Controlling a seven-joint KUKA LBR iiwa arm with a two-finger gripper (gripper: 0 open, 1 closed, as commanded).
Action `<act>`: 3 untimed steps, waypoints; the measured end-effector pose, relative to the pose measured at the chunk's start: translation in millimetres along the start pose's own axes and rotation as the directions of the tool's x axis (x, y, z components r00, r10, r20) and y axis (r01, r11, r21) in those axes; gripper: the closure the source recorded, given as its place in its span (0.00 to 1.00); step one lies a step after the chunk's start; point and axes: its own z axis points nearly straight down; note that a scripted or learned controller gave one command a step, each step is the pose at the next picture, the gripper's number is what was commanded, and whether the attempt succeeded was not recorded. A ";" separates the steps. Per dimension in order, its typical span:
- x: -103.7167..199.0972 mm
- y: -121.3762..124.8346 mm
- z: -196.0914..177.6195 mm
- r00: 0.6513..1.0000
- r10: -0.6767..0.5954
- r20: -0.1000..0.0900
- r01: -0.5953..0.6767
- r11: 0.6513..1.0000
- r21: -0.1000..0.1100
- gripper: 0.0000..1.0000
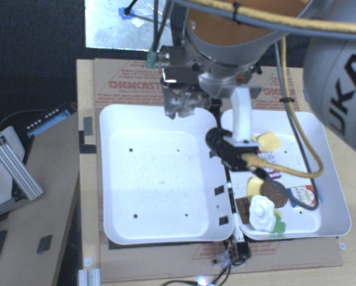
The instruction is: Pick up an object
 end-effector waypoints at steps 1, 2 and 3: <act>-1.5 0.1 -22.4 1.000 0.000 0.001 0.000 1.000 0.001 1.00; -92.8 -0.3 17.7 1.000 0.014 0.005 -0.014 1.000 0.006 1.00; -13.5 -0.6 4.7 1.000 -0.004 -0.001 0.004 1.000 0.001 1.00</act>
